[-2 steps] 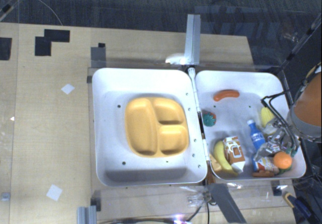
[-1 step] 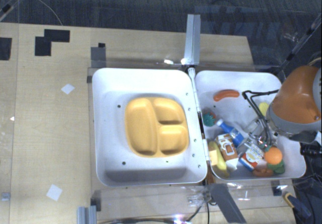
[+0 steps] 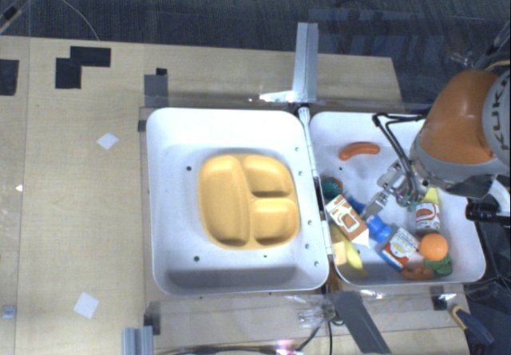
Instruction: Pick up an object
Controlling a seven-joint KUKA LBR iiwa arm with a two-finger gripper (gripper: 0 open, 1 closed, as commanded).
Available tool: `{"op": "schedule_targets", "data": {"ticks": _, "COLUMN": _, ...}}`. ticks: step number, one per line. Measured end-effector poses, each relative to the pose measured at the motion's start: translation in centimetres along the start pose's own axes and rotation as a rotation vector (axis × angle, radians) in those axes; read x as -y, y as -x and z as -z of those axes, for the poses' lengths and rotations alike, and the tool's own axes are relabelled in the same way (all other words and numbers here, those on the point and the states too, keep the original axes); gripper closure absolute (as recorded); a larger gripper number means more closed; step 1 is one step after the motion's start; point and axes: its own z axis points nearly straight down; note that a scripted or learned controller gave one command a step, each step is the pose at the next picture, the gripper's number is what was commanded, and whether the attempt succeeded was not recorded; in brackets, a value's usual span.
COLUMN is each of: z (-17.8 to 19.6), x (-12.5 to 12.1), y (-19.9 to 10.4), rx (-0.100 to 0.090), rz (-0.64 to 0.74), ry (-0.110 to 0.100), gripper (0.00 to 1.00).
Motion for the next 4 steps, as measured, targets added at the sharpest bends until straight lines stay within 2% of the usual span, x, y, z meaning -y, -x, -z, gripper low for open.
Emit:
{"op": "schedule_targets", "data": {"ticks": 1, "z": -4.1, "x": -3.7, "y": 5.6, "rx": -0.013, "rz": 0.088, "ry": 0.000, "gripper": 0.00}}
{"op": "schedule_targets", "data": {"ticks": 2, "z": -4.3, "x": -0.1, "y": 12.4, "rx": -0.013, "rz": 0.003, "ry": -0.003, "gripper": 0.00}}
{"op": "schedule_targets", "data": {"ticks": 3, "z": -3.1, "x": -0.5, "y": 12.5, "rx": -0.007, "rz": 0.012, "ry": 0.000, "gripper": 1.00}}
{"op": "schedule_targets", "data": {"ticks": 4, "z": 5.7, "x": -6.1, "y": 10.3, "rx": -0.017, "rz": -0.372, "ry": -0.005, "gripper": 1.00}}
